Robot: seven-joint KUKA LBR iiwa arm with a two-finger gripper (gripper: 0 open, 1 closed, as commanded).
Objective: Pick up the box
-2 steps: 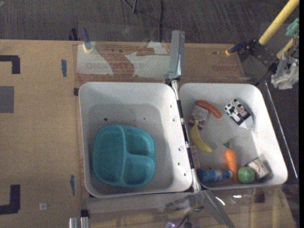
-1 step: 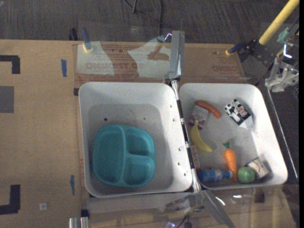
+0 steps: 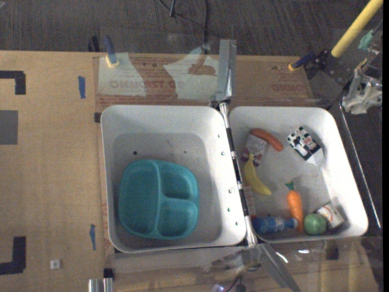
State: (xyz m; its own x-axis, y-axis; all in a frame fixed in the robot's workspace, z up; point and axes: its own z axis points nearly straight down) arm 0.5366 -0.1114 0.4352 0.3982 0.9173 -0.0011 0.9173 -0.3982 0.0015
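Blue bottle [image 3: 275, 225] lies below the box [image 3: 305, 143] in right bin [image 3: 355, 187].

Right bin [image 3: 358, 193], centre floor: open white patch, reachable from above. Ringed by box [image 3: 306, 143] at 1 o'clock, sausage [image 3: 267, 138] at 11 o'clock with a small packet [image 3: 256, 148] just beside, banana [image 3: 255, 176] at 9 o'clock along the dividing wall, carrot [image 3: 295, 204] at 6 o'clock. Bottom wall crowded: blue bottle [image 3: 273, 225], green ball [image 3: 315, 224], small carton [image 3: 332, 215]. Left bin [image 3: 109, 163]: teal divided plate [image 3: 159, 198] over the lower floor, bare floor at 12 o'clock.
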